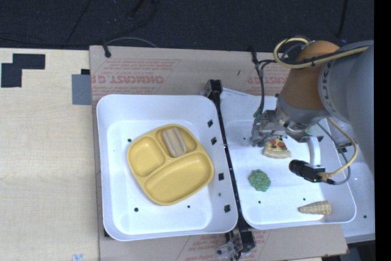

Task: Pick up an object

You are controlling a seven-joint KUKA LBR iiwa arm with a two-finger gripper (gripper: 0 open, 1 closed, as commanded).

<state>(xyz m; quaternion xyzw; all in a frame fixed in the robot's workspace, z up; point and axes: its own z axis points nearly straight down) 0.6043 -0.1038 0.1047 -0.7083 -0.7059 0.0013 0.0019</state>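
In the right bin (342, 217), my gripper (264, 132) hangs low over the floor near the upper left. A toy pizza slice (277, 148) lies just to its lower right, touching or nearly touching it. A green bunch, like grapes or broccoli, (259, 180) rests lower down near the middle of the bin. A pale corn cob (314, 209) lies near the bin's front right corner. The grey arm with its orange band (305, 85) covers the bin's upper right part.
The left bin (116, 211) holds a yellow divided plate (146, 159) with a tan bun-like piece (176, 142) in its upper compartment. A black divider (221, 150) runs between the bins. A black connector and yellow cable (307, 170) hang from the arm over the right bin.
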